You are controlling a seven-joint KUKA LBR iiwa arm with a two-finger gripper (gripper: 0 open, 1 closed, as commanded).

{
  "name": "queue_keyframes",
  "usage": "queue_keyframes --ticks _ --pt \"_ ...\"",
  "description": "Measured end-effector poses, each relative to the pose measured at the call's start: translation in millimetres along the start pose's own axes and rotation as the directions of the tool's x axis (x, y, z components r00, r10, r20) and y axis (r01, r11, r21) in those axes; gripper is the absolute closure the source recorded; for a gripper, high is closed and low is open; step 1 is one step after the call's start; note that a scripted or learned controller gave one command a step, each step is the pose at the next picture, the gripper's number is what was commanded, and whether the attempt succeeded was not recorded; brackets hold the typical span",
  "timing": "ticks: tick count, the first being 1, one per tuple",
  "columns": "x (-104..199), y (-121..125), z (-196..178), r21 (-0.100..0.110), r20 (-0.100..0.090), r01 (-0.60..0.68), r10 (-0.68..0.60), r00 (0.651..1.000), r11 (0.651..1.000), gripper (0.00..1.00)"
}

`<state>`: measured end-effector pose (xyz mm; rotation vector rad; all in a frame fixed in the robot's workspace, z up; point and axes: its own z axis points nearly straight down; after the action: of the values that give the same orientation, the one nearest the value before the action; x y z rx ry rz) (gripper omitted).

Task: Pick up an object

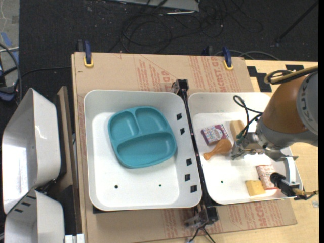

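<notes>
In the right bin lie a purple packet, an orange-brown wedge-shaped piece, a tan block, a yellow block and a pink packet. My gripper hangs low over the middle of that bin, just right of the orange-brown piece and close to touching it. The grey and orange arm covers the bin's right part.
The left bin holds a teal divided plate. A dark divider with clips runs between the two bins. White containers stand off the bench at the far left. Cables lie on the floor behind.
</notes>
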<state>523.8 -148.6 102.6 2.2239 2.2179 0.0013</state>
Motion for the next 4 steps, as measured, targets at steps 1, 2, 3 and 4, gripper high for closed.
queue_keyframes --ticks 1,2,3,4 --pt "-8 0 -60 -0.004 0.002 0.002 -0.002 1.000 1.000 1.00" --pt "-11 1 -103 -0.002 0.001 0.005 -0.005 1.000 1.000 1.00" --pt "-17 1 -165 -0.006 0.003 0.006 -0.006 1.000 1.000 1.00" --pt "45 -1 -156 0.002 -0.001 0.011 -0.010 1.000 1.000 1.00"
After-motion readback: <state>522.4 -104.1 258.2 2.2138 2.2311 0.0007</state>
